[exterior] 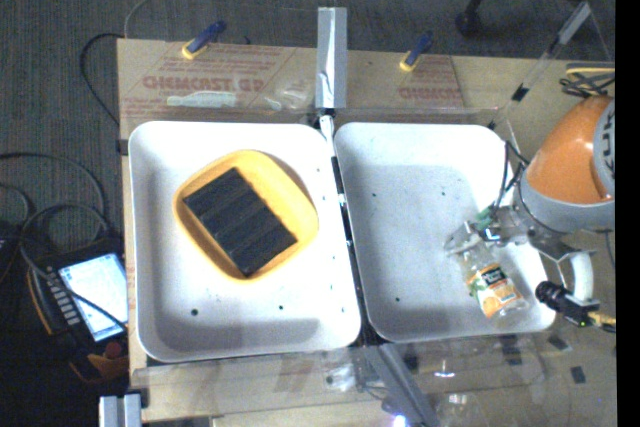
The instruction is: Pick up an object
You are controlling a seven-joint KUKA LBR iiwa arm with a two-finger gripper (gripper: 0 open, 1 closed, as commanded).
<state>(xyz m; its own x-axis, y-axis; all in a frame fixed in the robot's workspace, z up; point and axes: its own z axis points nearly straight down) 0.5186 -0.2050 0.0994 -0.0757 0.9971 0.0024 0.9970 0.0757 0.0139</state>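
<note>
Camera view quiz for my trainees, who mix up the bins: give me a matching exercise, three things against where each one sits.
Things:
1. yellow dish with a black ridged insert
2. small clear packet with an orange label
3. blue and yellow clamps

Places:
A. on the brown board beyond the bins
B. in the left white bin
C. in the right white bin, near its right wall, beside the arm's wrist

Pairs: 1-B, 2-C, 3-A

A small clear packet with an orange label (492, 283) lies flat near the right bin's (420, 175) front right corner.
</note>
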